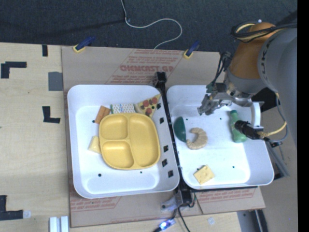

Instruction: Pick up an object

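Observation:
My gripper [206, 107] hangs over the back of the right bin [251, 175], fingertips pointing down-left with nothing seen between them. Below it lies a tan croissant [197, 138]. A dark green piece [180, 128] leans by the bin's left wall. A green bottle-shaped toy [237, 128] lies to the right, under the arm's bracket. A yellow cheese block [203, 174] sits near the front of that bin.
The left bin [82, 173] holds a yellow divided plate [129, 140], an orange stick [102, 114], a pizza slice [149, 105], a patterned piece [122, 108] and a pale yellow wedge [94, 144]. A black divider [166, 129] separates the bins.

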`<state>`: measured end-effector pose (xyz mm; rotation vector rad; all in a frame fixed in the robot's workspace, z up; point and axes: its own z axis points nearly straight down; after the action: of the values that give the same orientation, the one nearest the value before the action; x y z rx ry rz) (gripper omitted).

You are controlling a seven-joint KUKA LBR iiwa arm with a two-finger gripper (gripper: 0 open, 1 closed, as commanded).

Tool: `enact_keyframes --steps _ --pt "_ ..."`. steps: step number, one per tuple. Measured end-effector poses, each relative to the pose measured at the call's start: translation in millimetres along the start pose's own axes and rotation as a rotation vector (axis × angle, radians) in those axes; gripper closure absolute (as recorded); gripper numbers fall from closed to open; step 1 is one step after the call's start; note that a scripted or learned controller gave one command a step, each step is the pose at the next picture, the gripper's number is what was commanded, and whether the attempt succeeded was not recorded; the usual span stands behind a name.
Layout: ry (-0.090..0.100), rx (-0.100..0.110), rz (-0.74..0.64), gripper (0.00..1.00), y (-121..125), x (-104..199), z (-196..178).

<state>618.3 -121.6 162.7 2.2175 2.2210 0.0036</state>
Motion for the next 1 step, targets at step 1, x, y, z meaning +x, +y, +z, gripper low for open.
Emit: enact_keyframes --steps 1 --pt "0.0 -0.001 -0.001 1.0 3.0 3.7 -63.4"
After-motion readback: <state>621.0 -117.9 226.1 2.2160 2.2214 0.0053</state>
